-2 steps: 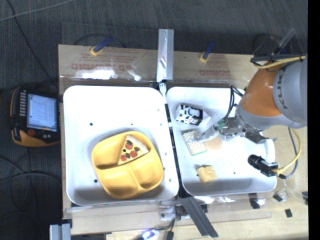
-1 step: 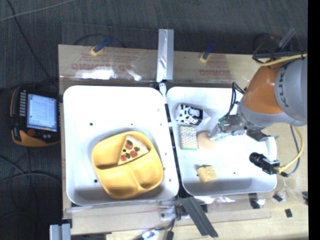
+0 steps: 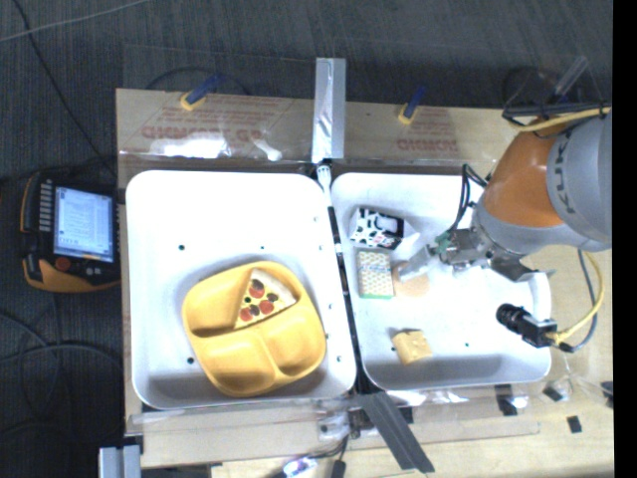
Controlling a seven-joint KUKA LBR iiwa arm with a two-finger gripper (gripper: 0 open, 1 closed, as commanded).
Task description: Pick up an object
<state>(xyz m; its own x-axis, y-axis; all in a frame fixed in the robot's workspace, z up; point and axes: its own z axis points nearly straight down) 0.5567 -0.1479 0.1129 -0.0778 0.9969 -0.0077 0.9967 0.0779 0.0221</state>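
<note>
In the right bin (image 3: 498,366), my gripper (image 3: 416,263) hangs low near the middle, reaching in from the right. A small peach-coloured item (image 3: 414,286) lies just below it and partly under it. Whether the two touch is unclear. A pale green dotted rectangle (image 3: 375,274) lies just left of the gripper. A black-and-white patterned object (image 3: 376,228) sits at the bin's back left. A tan bread-like cube (image 3: 412,346) rests near the front.
The left bin (image 3: 159,217) holds a yellow divided plate (image 3: 249,352) with a pizza slice (image 3: 265,298) in its upper compartment. A raised divider (image 3: 340,287) separates the bins. A handheld screen unit (image 3: 72,229) lies off the bench at far left.
</note>
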